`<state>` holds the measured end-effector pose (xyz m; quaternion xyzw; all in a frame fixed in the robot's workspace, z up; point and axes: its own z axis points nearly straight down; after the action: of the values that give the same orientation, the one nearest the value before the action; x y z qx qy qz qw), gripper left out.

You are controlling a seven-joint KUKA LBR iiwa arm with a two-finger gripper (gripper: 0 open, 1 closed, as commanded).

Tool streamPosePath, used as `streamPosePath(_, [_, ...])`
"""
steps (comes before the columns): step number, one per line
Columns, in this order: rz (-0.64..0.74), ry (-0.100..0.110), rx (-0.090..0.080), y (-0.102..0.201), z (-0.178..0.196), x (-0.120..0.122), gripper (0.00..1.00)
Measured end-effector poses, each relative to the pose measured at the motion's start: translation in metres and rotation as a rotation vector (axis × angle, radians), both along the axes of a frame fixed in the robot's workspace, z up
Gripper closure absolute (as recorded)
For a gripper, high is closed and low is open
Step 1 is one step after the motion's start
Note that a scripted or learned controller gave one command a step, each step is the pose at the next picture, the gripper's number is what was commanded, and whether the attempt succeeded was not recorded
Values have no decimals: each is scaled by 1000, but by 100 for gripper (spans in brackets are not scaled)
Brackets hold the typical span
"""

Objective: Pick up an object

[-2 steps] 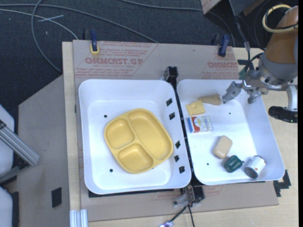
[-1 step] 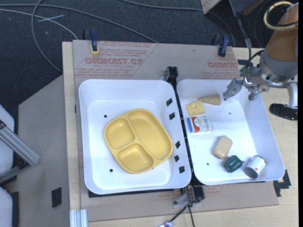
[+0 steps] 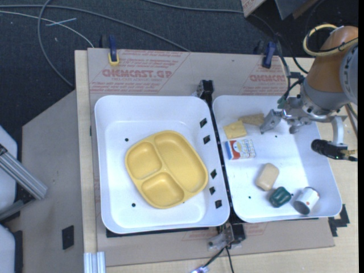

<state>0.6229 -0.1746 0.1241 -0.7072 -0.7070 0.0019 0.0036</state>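
Two white bins sit side by side on a brown board. The left bin (image 3: 108, 152) holds a yellow tray (image 3: 165, 168) with three pockets. The tray lies flat near the middle of that bin, turned a little, with one long pocket toward 1 o'clock and two smaller ones toward 9 and 6 o'clock.

The right bin (image 3: 318, 169) holds the small things. A yellow square block (image 3: 235, 130) lies at about 10 o'clock in this bin. A tan piece (image 3: 252, 120) sits just beside it, toward 1 o'clock from the block. A white card with red and blue marks (image 3: 240, 149) lies just below the block, toward 6 o'clock. A pale, soap-like lump (image 3: 267, 176) rests near the middle of the bin. A dark green thing (image 3: 280, 197) sits just beside the lump, toward 5 o'clock. A small white cup with a red mark (image 3: 306, 199) lies on its side at about 5 o'clock in the bin, near the green thing.

The arm comes in from 3 o'clock. Its claw (image 3: 281, 122) is over the top part of the right bin, at about 12 o'clock, near the tan piece. The two fingers are spread apart, and nothing is between them. One finger tip (image 3: 267, 125) points down close to the tan piece.

A blue clamp (image 3: 113, 50) grips the board's far edge at 11 o'clock, and another blue clamp (image 3: 268, 53) at 1 o'clock.
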Motion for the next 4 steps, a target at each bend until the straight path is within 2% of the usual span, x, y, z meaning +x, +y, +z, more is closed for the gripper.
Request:
streamPosePath(1, [1,-2,0,1,-42,-1,0])
streamPosePath(2, [1,-9,-2,1,-27,1,100])
streamPosePath(3, [1,-15,-5,-6,25,11,100])
streamPosePath(4, [2,-17,-5,-8,90,10,100])
